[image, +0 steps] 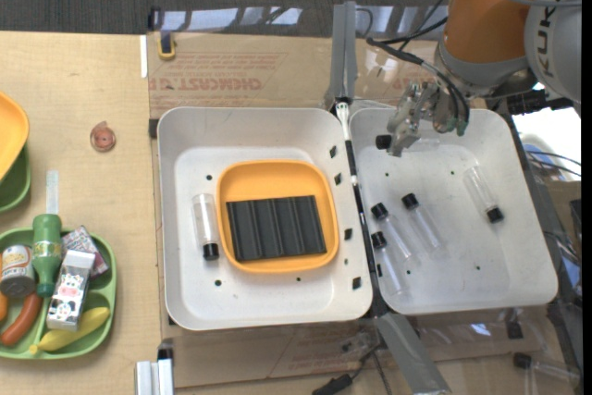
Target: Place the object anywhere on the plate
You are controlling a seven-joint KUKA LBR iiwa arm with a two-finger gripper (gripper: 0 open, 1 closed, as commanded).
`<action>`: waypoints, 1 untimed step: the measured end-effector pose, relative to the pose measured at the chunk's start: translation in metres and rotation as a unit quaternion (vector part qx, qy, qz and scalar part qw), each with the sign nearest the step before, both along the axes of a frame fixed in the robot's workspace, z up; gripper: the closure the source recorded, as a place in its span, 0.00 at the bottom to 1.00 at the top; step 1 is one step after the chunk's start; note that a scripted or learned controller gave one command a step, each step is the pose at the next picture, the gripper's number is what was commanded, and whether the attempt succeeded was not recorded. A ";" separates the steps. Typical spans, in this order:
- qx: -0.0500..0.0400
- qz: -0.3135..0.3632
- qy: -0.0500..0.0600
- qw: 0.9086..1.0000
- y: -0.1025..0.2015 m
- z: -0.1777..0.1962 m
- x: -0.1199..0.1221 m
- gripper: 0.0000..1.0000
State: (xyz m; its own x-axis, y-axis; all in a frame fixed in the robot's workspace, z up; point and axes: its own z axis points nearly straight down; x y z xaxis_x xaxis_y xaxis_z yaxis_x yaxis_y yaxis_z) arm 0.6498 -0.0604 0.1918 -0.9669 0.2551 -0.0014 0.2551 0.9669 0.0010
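**Clear vials, a slippery pick, and a plate that is already half taken**

From here the trouble I'd expect is at the grab. The gripper (404, 136) hangs over the far corner of the right bin (518, 277), the corner nearest the plate (277, 178), and I cannot tell whether its fingers are spread or closed; nothing shows between them. Below it lie several clear vials with black caps, one (421, 217) toward the middle of that bin, another (481, 194) further from the plate, and more (388, 259) along the bin wall on the plate's side. I take one of these to be the object. Being round and see-through, they would likely roll or squirt out under a pinch that lands off-centre, and the ones hugging the wall leave little room for a finger on that side.

The plate is yellow-orange, squarish with rounded corners, sitting in the left bin (180, 291), with a dark ribbed slab (276, 228) covering most of its floor. A vial set on those ribs might settle in a groove, or roll off the rim if released tilted. One more vial (203, 222) already lies just beside the plate, on the side away from the arm, off it.
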 end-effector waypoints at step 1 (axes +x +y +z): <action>0.000 0.022 0.000 1.000 0.020 0.000 0.000 1.00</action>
